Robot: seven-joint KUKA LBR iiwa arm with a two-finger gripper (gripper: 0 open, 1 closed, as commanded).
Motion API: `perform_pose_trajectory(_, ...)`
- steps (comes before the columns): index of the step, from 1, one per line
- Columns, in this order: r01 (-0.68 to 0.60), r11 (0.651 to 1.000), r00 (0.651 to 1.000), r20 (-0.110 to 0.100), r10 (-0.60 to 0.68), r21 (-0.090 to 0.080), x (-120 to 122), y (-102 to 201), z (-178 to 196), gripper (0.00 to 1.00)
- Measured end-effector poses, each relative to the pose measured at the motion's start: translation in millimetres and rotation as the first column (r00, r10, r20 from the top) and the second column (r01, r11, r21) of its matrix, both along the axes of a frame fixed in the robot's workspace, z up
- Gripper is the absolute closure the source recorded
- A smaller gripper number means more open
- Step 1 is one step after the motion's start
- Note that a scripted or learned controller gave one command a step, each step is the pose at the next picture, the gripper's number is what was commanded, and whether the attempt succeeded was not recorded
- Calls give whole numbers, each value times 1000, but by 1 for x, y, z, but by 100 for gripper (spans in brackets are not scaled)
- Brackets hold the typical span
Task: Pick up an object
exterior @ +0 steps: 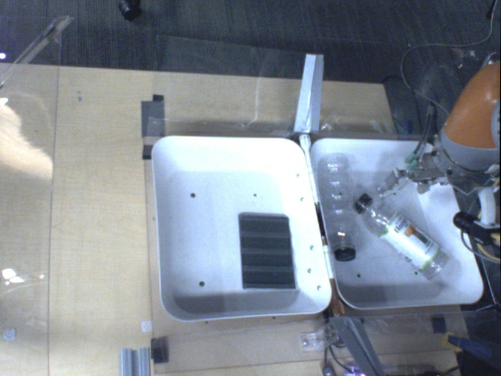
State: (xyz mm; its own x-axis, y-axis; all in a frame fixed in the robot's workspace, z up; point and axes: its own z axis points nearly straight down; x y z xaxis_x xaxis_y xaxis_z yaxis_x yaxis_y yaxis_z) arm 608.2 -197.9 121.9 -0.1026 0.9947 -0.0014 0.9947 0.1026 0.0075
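A black ribbed rectangular block (266, 250) lies flat in the left bin (180, 210), toward its front. In the right bin (462, 280) a clear plastic bottle with a green label (403, 238) lies slanted, its black cap (362, 204) pointing to the upper left. A second clear bottle (337, 198) lies along the bin's left wall, with a black cap (344, 252) at its near end. My gripper (399, 180) hangs over the right bin's back right part, just above and behind the labelled bottle. I see nothing held in it.
The arm's orange band (473, 116) and grey wrist (462, 159) stand over the right bin's right edge, with cables (477, 233) beside them. A grey metal post (310, 92) rises behind the divide between the bins.
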Motion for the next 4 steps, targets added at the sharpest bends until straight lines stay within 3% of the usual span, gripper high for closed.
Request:
perform_pose_trajectory(1, -70, 998, 998, 4, 70, -3, -48, 20, -33, 0)
perform_pose_trajectory(2, -158, 987, 987, 12, 158, -5, -94, 25, -31, 0)
perform_pose_trajectory(3, -333, 943, 943, 12, 333, -19, -94, 57, -30, 0)
perform_pose_trajectory(4, -389, 921, 921, 2, 389, -16, -38, 65, -20, 0)
